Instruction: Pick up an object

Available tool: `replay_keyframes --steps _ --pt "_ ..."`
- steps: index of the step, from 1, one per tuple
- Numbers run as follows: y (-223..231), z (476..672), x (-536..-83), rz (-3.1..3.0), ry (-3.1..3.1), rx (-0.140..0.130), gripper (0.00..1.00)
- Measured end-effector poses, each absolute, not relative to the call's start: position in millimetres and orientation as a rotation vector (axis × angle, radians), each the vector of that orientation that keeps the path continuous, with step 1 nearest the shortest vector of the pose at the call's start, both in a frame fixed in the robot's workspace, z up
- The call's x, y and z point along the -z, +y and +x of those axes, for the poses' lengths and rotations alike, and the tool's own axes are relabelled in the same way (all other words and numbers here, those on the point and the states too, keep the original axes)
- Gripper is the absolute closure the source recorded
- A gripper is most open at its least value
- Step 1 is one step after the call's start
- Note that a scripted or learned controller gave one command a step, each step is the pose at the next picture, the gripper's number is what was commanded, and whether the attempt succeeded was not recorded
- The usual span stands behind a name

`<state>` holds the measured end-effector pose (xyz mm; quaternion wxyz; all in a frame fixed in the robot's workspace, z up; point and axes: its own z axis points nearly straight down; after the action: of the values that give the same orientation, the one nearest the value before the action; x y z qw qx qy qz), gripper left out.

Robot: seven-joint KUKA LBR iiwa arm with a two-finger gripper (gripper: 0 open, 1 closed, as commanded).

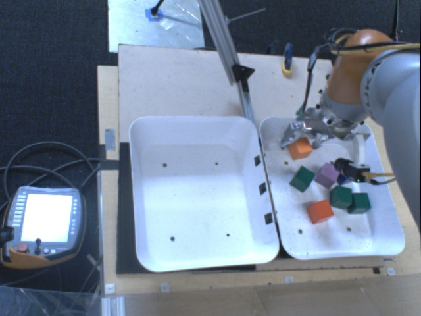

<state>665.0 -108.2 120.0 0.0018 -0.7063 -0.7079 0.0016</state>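
So the whole thing hinges on one relation: the orange block [300, 149] is sitting right under the claw [309, 134], near the back-left corner of the right bin [388, 239]. The block is seen poking out just below and a touch to the left of the claw's metal parts, toward the bin's front. No long axis worth mentioning, since it looks like a cube, turned a bit off square to the bin's walls.

As for the claw itself: honestly it can't be told from this angle whether it's spread or pinched. The wrist and the metal hardware are stacked over the top of the block, so contact can't be confirmed either. It might be touching the block's top face, or it might be just above it. Nothing is clearly seen clamped, so no grip should be assumed.

The rest of the blocks are clustered further toward the bin's front-right: a green block [302, 178], a purple block [327, 174], two more dark green ones [349, 199] touching each other, and a second orange one [320, 210] nearest the front edge. All of them are well apart from the claw compared with the back block, so that one is judged to be the target.

The left bin [141, 196] isn't part of this move.

If a lift is tried, a slip off the block's angled sides should be watched for, since the faces aren't lined up neatly.
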Motion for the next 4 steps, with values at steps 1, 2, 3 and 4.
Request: replay_keyframes --steps 1,2,3,4 --pt "-108.1 665.6 -89.7 -2.219 -2.226 -0.001 0.0" --pt "-108.0 667.0 -102.7 -2.219 -2.229 0.004 1.0" --pt "-102.0 666.2 -148.6 -2.219 -2.229 0.006 1.0" --pt "-99.7 672.3 -193.8 -2.219 -2.23 0.007 1.0"
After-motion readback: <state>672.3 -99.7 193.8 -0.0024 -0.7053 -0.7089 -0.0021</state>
